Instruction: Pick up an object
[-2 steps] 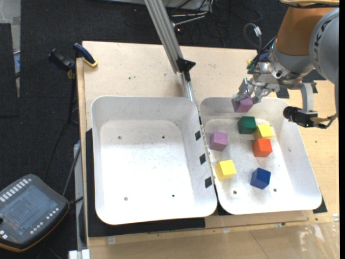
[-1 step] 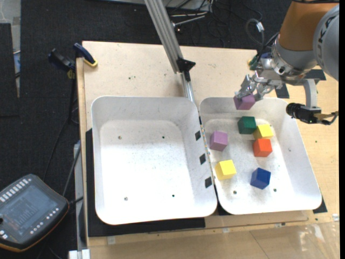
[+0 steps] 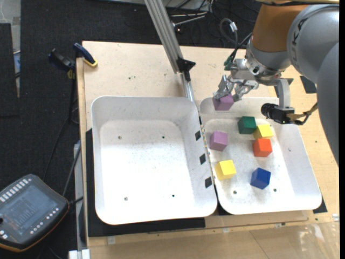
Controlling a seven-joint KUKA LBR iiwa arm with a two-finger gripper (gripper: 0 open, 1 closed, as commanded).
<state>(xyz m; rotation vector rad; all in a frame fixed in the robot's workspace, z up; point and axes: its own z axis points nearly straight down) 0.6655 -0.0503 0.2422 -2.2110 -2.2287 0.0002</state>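
Note:
My gripper hangs over the back left corner of the right bin. A purple cube sits between its fingers, lifted above the bin floor, and the gripper is shut on it. Below in the same bin lie a second purple cube, a green cube, a yellow cube, an orange cube, another yellow cube and a blue cube.
The left bin stands beside the right one, their rims touching. A slanted metal pole comes down to the bench just behind the bins' joint. A teach pendant lies at the lower left, off the bench.

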